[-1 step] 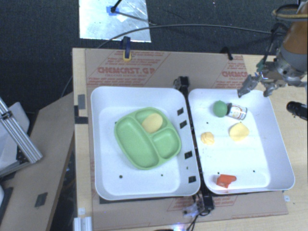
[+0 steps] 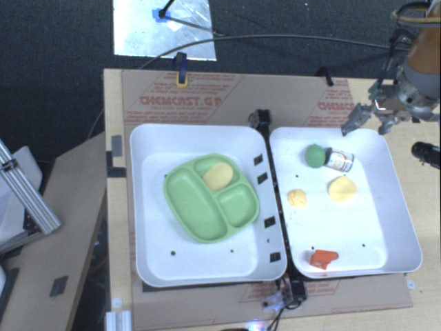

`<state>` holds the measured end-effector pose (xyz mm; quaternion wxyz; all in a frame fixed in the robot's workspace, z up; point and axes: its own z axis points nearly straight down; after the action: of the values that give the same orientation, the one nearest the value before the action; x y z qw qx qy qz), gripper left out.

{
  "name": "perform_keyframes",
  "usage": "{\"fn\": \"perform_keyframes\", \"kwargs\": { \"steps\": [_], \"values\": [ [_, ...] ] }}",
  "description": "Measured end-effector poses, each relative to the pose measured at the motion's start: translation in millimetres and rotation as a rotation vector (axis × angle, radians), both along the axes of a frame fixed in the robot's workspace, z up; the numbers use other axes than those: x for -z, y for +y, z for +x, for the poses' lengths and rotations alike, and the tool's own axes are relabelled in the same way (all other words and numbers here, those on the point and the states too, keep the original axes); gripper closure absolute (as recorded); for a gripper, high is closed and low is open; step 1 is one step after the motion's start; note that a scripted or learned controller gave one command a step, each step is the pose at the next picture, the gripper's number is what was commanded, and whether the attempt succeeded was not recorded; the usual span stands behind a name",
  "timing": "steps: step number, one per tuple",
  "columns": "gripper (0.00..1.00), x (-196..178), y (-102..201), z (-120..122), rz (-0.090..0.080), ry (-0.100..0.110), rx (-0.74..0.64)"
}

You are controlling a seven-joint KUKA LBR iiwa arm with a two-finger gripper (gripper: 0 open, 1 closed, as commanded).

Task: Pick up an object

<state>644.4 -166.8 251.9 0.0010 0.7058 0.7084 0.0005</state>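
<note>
Camera view, as we record it: two shallow white bins side by side on a bench sheeted with brown printed board (image 2: 207, 95). In the left bin (image 2: 158, 185) we list one green divided tray (image 2: 200, 209), set at a slant, with a pale yellow object (image 2: 219, 176) in its far small compartment. In the right bin (image 2: 386, 212) we list five items: a green ball (image 2: 315, 155) toward the far side, touching a small white jar with a printed label (image 2: 340, 161) lying on its side just to its right; a pale yellow lump (image 2: 342, 189) near the middle; a smaller yellowish piece (image 2: 297, 198) to its left; and an orange object (image 2: 322, 257) by the near rim. We note the gripper (image 2: 373, 118) above the far right corner of the right bin, its fingers splayed apart with nothing between them, well apart from every item. On the dark floor beyond the bench lies a silvery sheet (image 2: 162, 19).
</note>
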Motion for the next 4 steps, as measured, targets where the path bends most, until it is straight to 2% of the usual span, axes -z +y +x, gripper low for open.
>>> {"fn": "perform_keyframes", "kwargs": {
  "steps": [2, 3, 4],
  "values": [
    [0.0, 108, -6, 11, 0.001, 0.004, 0.001],
    [0.0, 154, -7, 15, -0.003, -0.009, 0.0],
    [1.0, 145, -6, 13, -0.002, -0.005, -0.002]
  ]
}}
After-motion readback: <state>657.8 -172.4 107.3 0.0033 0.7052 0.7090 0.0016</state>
